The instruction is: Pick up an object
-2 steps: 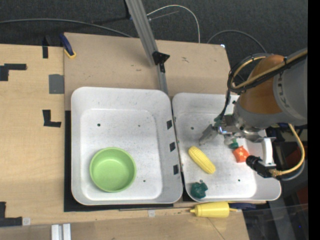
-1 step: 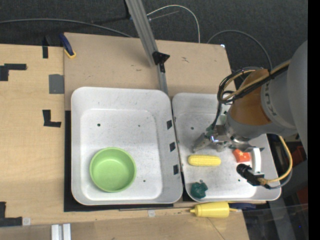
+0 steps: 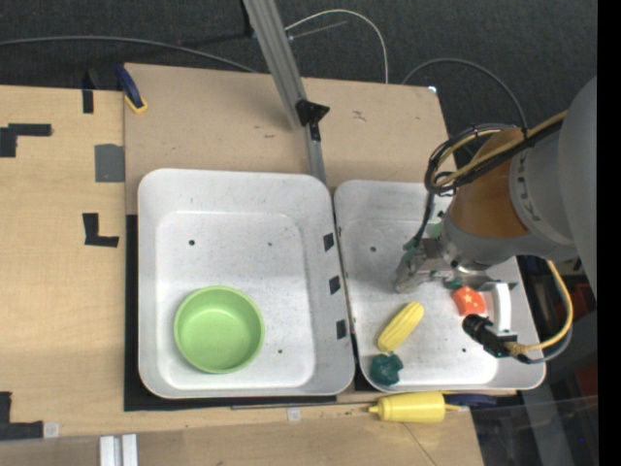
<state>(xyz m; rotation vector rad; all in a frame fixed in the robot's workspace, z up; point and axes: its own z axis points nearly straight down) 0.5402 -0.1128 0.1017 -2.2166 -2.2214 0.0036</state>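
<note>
Landmark: the yellow corn cob (image 3: 400,326), lying tilted on the floor of the right bin (image 3: 374,216); everything below is placed from it.

Gripper: the gripper (image 3: 409,272) sits just above the corn cob, a little to its right, low over the bin floor and apart from the cob. How wide it stands I cannot tell from here, and nothing shows in its grasp.

Arm: up and to the right of the corn cob, the grey arm (image 3: 548,187) comes in with its orange band (image 3: 485,197) above the wrist, dark cables looping over it.

Green piece: a small dark green object (image 3: 386,368) rests just below the corn cob, at the right bin's near rim.

Orange piece: a small orange-red object (image 3: 469,301) lies to the right of the corn cob, close under the wrist.

Yellow bottle: below the corn cob, outside the bin, a yellow bottle-shaped thing (image 3: 412,408) lies on its side on the bench.

Green bowl: well to the left of the corn cob, a lime green bowl (image 3: 219,329) stands upright in the left bin (image 3: 233,187).
</note>
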